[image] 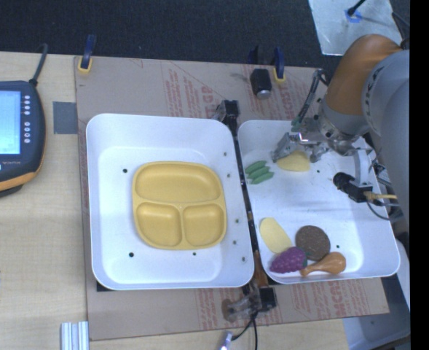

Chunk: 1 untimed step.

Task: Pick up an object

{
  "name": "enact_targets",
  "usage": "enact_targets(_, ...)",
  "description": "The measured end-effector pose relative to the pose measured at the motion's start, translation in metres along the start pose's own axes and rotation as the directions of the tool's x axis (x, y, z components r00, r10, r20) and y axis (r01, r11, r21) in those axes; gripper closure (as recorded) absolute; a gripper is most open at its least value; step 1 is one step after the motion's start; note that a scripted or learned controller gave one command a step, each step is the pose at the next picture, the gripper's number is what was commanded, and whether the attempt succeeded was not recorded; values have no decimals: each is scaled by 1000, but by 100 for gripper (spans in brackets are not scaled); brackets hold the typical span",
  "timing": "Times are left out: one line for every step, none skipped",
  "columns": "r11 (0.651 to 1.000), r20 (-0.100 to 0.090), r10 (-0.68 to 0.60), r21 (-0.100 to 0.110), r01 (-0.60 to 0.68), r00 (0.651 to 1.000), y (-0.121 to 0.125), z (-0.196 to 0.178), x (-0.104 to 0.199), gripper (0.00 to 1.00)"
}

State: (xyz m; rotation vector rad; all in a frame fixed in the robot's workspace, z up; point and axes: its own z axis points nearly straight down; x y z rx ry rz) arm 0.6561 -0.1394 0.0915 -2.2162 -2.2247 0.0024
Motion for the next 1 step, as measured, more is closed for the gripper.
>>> enact_targets(1000, 1, -3, -1, 3, 1000, 1, -12, -1, 100)
